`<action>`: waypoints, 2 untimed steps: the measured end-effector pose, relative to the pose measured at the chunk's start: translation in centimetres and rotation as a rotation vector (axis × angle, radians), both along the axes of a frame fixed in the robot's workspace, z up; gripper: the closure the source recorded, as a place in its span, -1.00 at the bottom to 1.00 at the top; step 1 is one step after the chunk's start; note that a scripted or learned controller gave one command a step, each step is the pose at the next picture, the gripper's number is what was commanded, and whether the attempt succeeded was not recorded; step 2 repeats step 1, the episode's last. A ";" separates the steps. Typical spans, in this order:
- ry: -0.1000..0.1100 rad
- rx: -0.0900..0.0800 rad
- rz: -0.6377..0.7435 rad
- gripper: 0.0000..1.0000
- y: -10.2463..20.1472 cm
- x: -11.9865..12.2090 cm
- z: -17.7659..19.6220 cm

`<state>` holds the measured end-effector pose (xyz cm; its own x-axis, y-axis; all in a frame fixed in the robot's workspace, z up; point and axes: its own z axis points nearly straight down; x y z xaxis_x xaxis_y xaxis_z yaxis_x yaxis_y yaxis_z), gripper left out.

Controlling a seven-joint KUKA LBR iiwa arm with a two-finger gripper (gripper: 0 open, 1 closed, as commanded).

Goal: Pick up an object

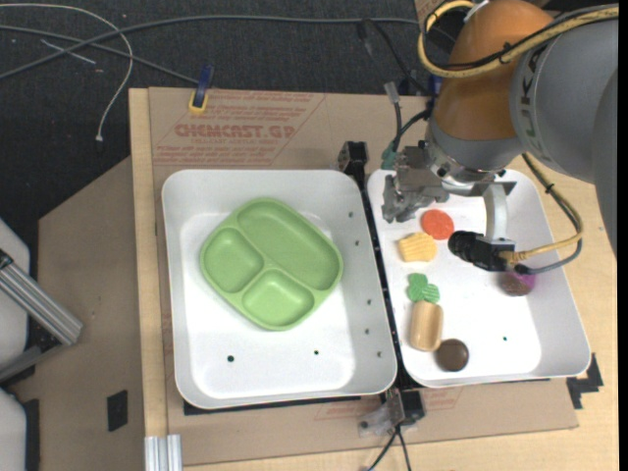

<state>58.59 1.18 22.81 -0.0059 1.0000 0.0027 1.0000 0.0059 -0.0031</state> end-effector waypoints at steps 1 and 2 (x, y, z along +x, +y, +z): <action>0.002 0.000 0.000 1.00 5.0 -2.5 -1.1; 0.002 0.000 0.000 1.00 5.0 -2.5 -1.1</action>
